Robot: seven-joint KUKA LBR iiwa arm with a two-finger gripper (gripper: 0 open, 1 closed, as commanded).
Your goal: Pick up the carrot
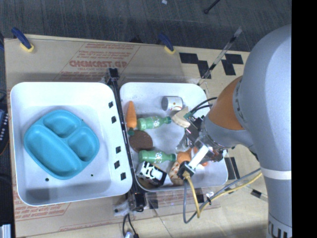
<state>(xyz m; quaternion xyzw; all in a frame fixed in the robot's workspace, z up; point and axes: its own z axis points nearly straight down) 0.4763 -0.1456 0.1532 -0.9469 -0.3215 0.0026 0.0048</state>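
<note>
Carrot lies flat in the right bin, against the bin's left wall and toward its far-left corner, long axis running along the wall, with a green stub at the near end. A green bottle lies just beside it on the right, and a brown disc sits just near of the stub. The gripper is low over the bin's right side, well apart from the carrot, among clutter by a second bottle. Whether it is open or closed: cannot tell, as the wrist hides it. Nothing is visibly held. Judgement: the carrot looks like a toy, so probably light, stiff, smooth-skinned and not fragile. The taper could squirt it out of a grip near the thin end. Best hold is across the thick middle, closing crosswise to the long axis. Risks: little room on the wall side, and the bottle crowds the other side.
</note>
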